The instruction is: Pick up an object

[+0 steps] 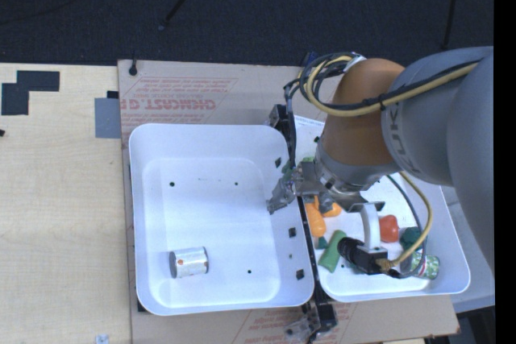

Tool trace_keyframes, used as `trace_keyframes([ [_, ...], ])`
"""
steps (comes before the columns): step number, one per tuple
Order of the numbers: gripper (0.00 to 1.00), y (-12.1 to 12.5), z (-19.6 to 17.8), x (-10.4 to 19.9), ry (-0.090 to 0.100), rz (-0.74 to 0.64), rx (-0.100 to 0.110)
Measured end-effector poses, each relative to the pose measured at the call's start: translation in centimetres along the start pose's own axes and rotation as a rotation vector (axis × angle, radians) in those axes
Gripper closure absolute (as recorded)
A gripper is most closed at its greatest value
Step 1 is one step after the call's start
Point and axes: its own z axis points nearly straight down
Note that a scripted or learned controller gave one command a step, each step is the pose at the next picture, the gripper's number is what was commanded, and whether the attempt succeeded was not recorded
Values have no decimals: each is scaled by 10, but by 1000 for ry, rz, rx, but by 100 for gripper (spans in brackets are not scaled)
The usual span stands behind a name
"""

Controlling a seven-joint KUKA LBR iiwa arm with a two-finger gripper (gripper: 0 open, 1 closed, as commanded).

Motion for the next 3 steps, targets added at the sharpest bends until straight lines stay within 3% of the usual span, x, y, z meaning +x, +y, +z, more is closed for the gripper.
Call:
trace_keyframes([
  [1,0,-16,31,40,-12,8,-33],
  [2,100,-15,22,27,-31,24,-35],
  [3,100,8,-173,66,4,-4,-27],
])
